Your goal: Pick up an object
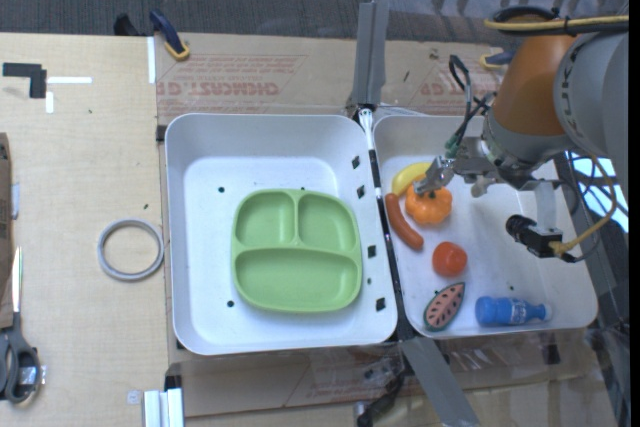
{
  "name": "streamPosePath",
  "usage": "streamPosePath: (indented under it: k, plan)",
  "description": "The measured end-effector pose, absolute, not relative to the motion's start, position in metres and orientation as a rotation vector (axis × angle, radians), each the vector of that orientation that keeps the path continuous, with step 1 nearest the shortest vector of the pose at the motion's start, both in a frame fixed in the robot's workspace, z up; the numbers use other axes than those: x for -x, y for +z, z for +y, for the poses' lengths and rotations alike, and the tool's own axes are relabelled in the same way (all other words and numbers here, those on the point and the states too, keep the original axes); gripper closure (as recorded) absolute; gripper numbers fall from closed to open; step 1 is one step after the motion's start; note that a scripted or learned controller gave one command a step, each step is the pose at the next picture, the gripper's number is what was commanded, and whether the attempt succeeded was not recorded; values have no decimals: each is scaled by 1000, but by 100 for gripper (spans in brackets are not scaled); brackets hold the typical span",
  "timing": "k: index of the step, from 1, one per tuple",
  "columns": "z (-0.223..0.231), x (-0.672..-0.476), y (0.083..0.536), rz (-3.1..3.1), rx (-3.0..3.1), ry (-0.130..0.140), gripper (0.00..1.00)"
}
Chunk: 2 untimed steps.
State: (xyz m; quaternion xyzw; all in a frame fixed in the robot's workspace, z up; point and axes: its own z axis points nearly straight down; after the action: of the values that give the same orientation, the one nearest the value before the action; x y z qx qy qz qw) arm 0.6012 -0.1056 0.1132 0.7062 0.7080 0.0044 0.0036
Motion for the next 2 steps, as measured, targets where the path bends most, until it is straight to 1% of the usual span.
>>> streamPosePath:
  k: [1, 2]
  plan:
    - [-96, -628, 94, 2222, -2217, 1, 0]
    - [-93, -590, 92, 2219, -2225, -2, 0]
